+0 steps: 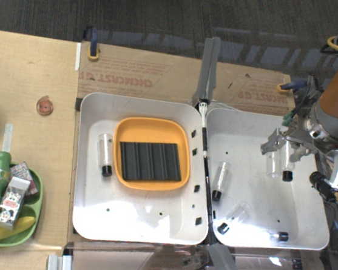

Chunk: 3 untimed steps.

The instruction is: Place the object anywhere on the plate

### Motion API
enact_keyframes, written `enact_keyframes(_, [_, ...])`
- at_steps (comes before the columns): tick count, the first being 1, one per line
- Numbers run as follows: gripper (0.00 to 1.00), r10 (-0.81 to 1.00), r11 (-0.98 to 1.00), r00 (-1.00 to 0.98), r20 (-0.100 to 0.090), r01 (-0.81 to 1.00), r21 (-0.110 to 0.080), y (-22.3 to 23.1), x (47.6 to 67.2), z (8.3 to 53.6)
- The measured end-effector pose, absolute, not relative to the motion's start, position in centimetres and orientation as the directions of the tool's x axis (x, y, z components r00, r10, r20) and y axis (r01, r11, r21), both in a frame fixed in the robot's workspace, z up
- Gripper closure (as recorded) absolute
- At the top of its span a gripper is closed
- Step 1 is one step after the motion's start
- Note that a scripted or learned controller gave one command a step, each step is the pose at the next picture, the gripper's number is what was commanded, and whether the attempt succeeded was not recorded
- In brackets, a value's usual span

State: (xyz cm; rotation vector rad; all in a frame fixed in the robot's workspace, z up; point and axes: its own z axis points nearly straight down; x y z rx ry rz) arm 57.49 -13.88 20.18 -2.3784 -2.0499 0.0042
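An orange plate (154,134) sits in the left bin (85,170), and a black ridged slab (150,161) lies flat on it. A clear vial with a black cap (103,154) lies in the same bin, just left of the plate. Over the upper right part of the right bin (309,240), far from the plate, hangs my gripper (287,149). Directly under it is another clear vial (274,164) with a black cap. Whether that vial is held or rests on the bin floor cannot be told.
Three more clear vials lie in the right bin: one by the divider (219,180), one at the lower left (232,219), one near the front wall (279,236). A green tray of toy food (26,225) stands on the bench at the far left.
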Motion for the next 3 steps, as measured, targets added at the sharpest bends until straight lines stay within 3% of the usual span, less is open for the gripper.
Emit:
enact_keyframes(1, [1.00, 0.994, 0.109, -0.109, -0.002, 0.994, -0.002, -12.2, 62.3, 20.4])
enact_keyframes(2, [1.00, 0.979, 0.202, -0.202, -0.002, 0.979, -0.001, -9.6, 65.9, 19.9])
enact_keyframes(3, [1.00, 0.957, 0.291, -0.291, -0.001, 0.957, -0.002, -7.2, 65.9, 19.3])
